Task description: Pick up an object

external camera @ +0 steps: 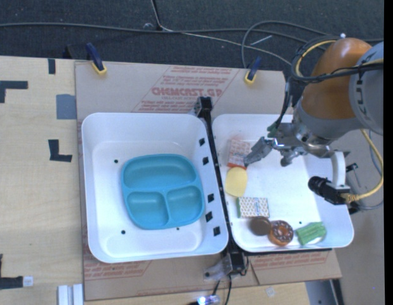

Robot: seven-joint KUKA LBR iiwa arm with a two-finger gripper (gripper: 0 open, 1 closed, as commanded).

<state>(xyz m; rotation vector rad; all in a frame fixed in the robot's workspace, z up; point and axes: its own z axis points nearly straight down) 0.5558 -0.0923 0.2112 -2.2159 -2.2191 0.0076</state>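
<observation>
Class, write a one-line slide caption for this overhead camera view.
Gripper hovering over right bin of small items; blue divided tray in left bin.

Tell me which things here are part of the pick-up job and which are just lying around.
Part of the job, in the right bin:
gripper
yellow item
red-patterned packet
patterned square packet
brown round item
doughnut
green item

Just lying about:
blue divided plate in the left bin
yellow clamps
cables
</observation>
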